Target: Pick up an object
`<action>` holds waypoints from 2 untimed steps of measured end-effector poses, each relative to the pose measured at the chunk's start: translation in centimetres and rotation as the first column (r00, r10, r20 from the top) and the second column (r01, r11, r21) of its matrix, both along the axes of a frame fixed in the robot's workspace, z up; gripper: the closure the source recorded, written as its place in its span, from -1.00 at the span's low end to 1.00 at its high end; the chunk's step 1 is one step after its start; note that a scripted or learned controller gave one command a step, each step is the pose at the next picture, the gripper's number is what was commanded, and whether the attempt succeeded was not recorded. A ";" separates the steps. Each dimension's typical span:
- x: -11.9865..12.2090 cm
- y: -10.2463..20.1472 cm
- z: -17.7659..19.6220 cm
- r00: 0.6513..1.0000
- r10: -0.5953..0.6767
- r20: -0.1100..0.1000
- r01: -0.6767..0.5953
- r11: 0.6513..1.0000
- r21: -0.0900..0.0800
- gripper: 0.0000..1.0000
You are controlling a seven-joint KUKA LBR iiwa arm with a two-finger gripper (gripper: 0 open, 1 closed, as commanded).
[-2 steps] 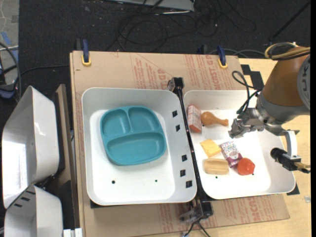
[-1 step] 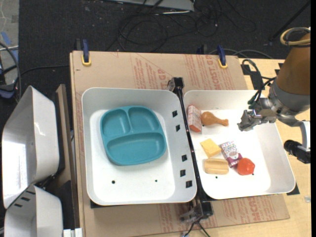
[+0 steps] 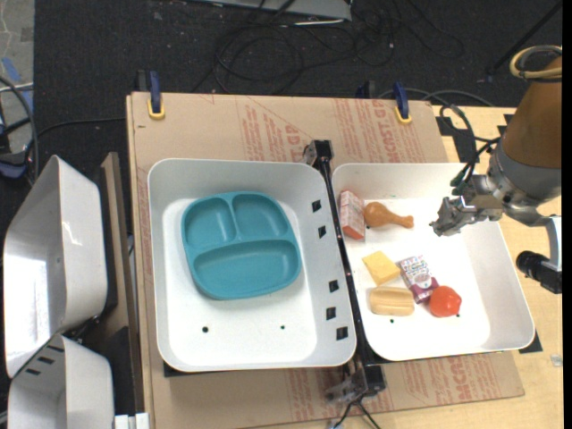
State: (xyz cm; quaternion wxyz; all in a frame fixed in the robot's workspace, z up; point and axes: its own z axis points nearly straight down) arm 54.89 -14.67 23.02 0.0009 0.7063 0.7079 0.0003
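The right bin (image 3: 500,266) holds several toy foods: a chicken drumstick (image 3: 388,214), a red-and-white packet (image 3: 351,215), a yellow cheese wedge (image 3: 381,267), a wrapped candy (image 3: 416,275), a pale bread roll (image 3: 391,302) and a red tomato (image 3: 445,301). My gripper (image 3: 450,217) hangs over the upper right part of that bin, to the right of the drumstick and apart from it. Nothing shows between its fingers.
The left bin (image 3: 170,320) holds a teal divided plate (image 3: 239,244). A black divider with clips (image 3: 332,239) runs between the bins. The grey arm with its orange band (image 3: 536,132) comes in from the right. White containers (image 3: 49,257) stand off the bench at left.
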 end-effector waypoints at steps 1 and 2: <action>0.6 5.3 1.0 1.000 0.006 0.000 -0.006 1.000 0.002 1.00; 0.0 11.4 0.4 1.000 0.006 -0.004 -0.006 1.000 0.003 1.00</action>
